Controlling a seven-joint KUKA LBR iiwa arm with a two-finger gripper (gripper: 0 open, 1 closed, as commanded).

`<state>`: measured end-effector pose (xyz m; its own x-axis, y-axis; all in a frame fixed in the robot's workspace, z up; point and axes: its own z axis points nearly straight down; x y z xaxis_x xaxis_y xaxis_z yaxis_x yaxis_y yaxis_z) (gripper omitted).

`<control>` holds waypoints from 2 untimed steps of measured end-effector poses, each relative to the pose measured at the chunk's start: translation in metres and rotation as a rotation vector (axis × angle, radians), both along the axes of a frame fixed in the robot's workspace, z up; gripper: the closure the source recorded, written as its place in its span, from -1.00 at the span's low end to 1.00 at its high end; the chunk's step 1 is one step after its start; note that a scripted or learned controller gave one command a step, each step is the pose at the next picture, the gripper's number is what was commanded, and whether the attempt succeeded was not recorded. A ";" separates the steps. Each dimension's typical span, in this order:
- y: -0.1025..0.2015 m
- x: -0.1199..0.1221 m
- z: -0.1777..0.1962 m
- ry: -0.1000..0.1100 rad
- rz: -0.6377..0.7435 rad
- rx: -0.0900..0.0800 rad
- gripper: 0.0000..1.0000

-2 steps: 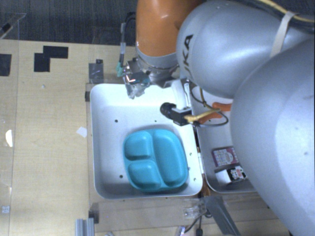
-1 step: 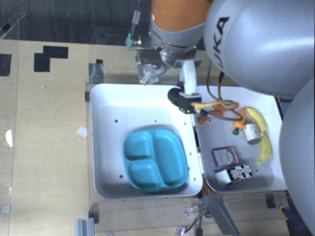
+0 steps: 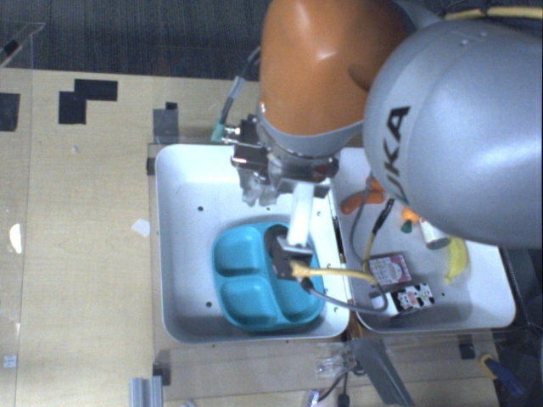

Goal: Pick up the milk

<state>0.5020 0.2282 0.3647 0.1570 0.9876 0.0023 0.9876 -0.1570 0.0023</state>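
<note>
Nearest the camera, in the right-hand shallow white bin (image 3: pixel 496 310), there's the milk: a small white carton with black patches (image 3: pixel 414 297), lying by the front wall. Touching it on the far side is a flat maroon packet (image 3: pixel 390 270). Over to the right, a yellow banana (image 3: pixel 458 259) curves along the bin floor, well apart from the carton.

Across in the left-hand shallow white bin (image 3: pixel 182 253), a bright blue plastic tray with three compartments (image 3: pixel 250 282) sits toward the front and against the wall shared with the other bin.

Moving back now, and here is the two-finger gripper (image 3: pixel 259 192), hanging over the far part of the left bin, just beyond the blue tray. That puts it well away from the carton, one bin over! Open or closed? Cannot tell from this angle, and nothing shows in its grip.

Further back in the right bin, a small orange object (image 3: pixel 369 197) peeks out under the big grey arm with its orange band (image 3: pixel 327 53). Beyond it all, the pale wooden bench (image 3: pixel 76 253) carries black block-shaped marks (image 3: pixel 85 100) at the far left.
</note>
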 end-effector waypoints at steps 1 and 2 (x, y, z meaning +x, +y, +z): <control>0.006 -0.005 0.039 0.001 -0.597 0.003 1.00; 0.004 0.009 -0.002 0.002 -1.078 0.004 1.00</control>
